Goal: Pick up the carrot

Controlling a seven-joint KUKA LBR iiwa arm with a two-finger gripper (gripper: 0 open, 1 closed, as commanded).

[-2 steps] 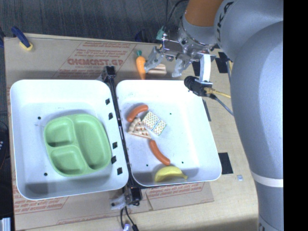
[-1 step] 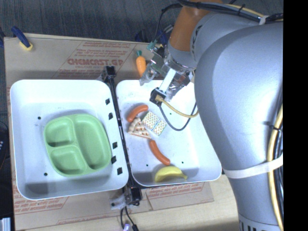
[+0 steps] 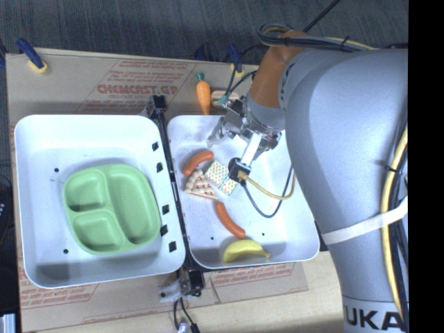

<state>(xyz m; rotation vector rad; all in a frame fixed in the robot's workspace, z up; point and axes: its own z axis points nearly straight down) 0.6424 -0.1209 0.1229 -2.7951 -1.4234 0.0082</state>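
Camera view: the carrot (image 3: 202, 96) lies on the cardboard-covered worktop (image 3: 118, 82), outside both bins, just beyond the far rim of the right bin (image 3: 298, 234) at that bin's 11 o'clock corner. It lies about upright in the picture, with its green top toward 12 o'clock.

The tool (image 3: 223, 130) hangs over the right bin's 12 o'clock part, near the carrot and toward 5 o'clock from it, but apart from it. Nothing shows in its grasp, and whether it is spread or pressed together cannot be told from this slant. The grey arm (image 3: 347, 137) reaches in from 3 o'clock.

In the right bin, a red sausage (image 3: 198, 161) lies near the middle, and a checkered card (image 3: 221, 175) sits just beside it toward 4 o'clock. A pale waffle piece (image 3: 197, 186) lies at 6 o'clock from the sausage. A second sausage (image 3: 229, 220) lies further toward 6 o'clock, and a banana (image 3: 244, 251) rests by the near rim.

The left bin (image 3: 35, 151) holds a green divided plate (image 3: 109, 207).
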